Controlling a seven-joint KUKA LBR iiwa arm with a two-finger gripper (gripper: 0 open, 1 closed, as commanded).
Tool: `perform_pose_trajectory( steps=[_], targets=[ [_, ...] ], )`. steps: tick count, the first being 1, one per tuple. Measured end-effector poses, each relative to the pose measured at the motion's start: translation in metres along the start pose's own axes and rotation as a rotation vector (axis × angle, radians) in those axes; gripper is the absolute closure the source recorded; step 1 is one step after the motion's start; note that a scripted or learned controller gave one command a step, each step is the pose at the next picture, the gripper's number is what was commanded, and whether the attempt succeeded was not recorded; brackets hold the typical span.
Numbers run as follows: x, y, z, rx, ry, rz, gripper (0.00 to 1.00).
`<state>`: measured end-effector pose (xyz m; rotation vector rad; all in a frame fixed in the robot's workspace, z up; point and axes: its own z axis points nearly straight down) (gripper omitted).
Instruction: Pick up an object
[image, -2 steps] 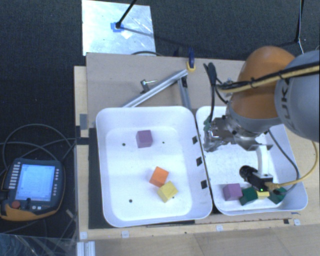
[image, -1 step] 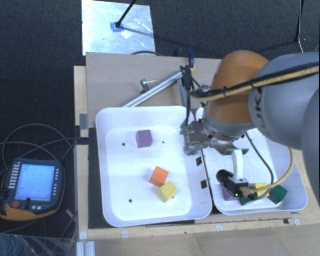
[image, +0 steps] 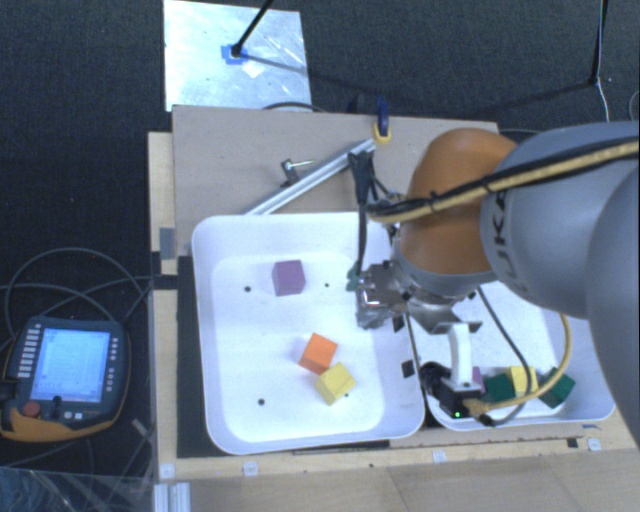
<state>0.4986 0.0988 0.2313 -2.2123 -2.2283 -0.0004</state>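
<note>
My gripper (image: 375, 300) hangs at the right edge of the left bin (image: 205, 340), about halfway along that edge. I cannot tell whether it is open or closed, and I see nothing gripped in it. My grey arm (image: 560, 230) crosses over the right bin (image: 600, 405) and covers most of it.

In the left bin, a purple cube (image: 288, 277) sits toward the far edge, well apart from the rest. An orange cube (image: 318, 352) and a yellow cube (image: 335, 383) lie toward the near right corner, touching or nearly so, both turned askew to the bin's edges. By the right bin's near edge lie a green block (image: 558, 388) and a yellow block (image: 520, 380).

Risks, as I judge them: I am above no cube, so a straight descent would meet the bin's wall or bare floor. Reaching for orange or yellow could shove its neighbour, and a grip on their skewed corners might slip.
</note>
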Motion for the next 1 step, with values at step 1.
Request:
perform_pose_trajectory(
  steps=[1],
  targets=[
    [-0.0012, 0.0007, -0.0006, -0.002, 0.0, 0.004, 0.0]
  ],
)
